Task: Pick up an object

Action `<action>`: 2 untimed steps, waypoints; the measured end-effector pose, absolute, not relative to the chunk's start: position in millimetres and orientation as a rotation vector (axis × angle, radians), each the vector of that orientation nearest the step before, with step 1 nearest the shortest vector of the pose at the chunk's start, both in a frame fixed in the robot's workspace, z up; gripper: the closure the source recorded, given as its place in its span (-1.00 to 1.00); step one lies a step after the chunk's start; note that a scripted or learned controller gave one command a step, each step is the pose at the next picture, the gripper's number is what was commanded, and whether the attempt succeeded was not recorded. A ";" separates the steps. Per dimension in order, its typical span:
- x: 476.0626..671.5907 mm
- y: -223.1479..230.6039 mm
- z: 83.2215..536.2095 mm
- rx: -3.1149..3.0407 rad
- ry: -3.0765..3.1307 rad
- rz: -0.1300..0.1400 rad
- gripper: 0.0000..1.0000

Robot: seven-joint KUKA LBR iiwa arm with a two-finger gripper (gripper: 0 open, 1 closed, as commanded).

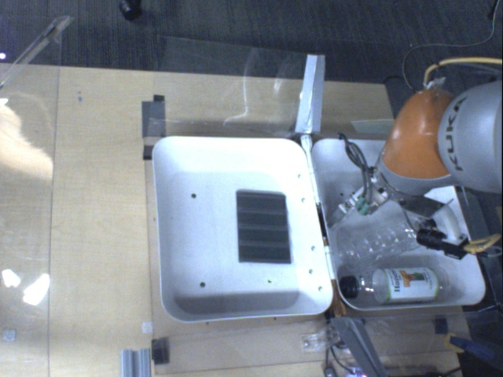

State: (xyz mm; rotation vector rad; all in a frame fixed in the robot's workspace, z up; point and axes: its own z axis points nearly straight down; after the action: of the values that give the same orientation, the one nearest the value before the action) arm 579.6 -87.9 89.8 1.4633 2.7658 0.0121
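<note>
Overhead view of a wooden bench (pixel 94 234) with two shallow white bins side by side. The left bin (pixel 181 210) has a dark ribbed panel (pixel 263 226) at its centre. In the right bin (pixel 471 285), a clear plastic bottle (pixel 397 284) with a black cap and a label lies on its side along the near wall. The grey and orange arm (pixel 440 140) reaches over this bin, its gripper (pixel 363 201) low beside crumpled clear plastic (pixel 381 238); whether it is open or closed cannot be told. This looks like the approach step; next it likely must close on something and lift. Cables near the wrist crowd the space.
</note>
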 end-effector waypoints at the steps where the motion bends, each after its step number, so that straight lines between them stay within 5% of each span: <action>1: 582.5 -86.9 102.7 1.459 2.761 0.019 1.00; 2: 582.4 -86.9 102.7 1.460 2.761 0.019 -1.00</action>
State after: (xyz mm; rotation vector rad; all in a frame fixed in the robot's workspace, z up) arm 582.4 -86.9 102.7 1.4597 2.7610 0.0191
